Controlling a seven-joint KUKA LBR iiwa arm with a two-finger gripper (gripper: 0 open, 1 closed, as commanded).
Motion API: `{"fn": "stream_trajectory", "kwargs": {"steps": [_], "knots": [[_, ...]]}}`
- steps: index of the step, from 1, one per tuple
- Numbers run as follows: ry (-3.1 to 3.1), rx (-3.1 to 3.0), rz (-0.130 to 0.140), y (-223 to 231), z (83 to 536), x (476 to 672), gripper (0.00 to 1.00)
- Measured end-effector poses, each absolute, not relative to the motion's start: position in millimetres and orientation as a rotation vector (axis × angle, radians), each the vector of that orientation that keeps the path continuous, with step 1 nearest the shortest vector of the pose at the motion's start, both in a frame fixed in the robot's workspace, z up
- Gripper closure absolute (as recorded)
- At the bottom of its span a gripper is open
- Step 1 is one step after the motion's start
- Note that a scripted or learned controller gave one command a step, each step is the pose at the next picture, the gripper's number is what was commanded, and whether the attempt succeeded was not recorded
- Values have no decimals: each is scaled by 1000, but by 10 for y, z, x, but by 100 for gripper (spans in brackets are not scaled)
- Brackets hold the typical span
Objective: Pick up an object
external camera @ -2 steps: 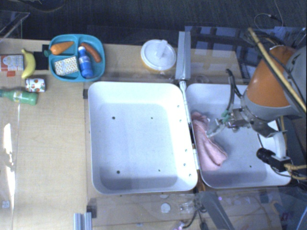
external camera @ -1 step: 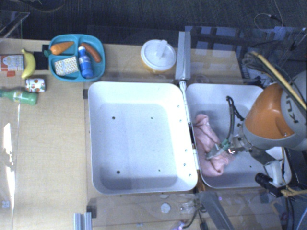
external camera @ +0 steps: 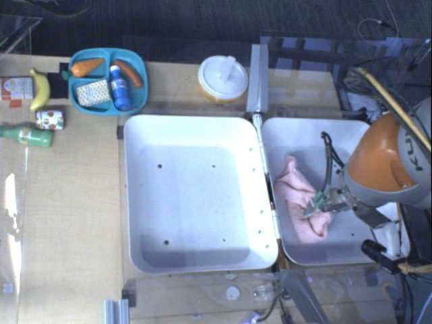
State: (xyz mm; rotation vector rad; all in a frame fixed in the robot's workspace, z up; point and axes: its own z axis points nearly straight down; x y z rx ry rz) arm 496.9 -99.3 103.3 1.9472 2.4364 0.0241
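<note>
We see two shallow white bins side by side. The left bin (external camera: 196, 194) has a smooth floor with a few small dark holes. The right bin (external camera: 297, 140) holds a soft, crumpled pink cloth (external camera: 297, 194), lying toward its left wall. The gripper (external camera: 317, 206) sits low over the cloth's right edge, touching it; whether its tips are spread or closed we cannot tell. On the wooden bench at the far left, a blue divided tray (external camera: 138, 79) carries a carrot (external camera: 88, 67), a sausage (external camera: 128, 74) and a blue bottle (external camera: 119, 90). A round white lidded tub (external camera: 223, 77) stands behind the bins, with a banana (external camera: 40, 90) further left.
</note>
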Motion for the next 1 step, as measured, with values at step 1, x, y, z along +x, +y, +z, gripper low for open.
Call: {"fn": "stream_trajectory", "kwargs": {"steps": [1], "knots": [[2458,1953,3,-274,1845,5274,100]]}}
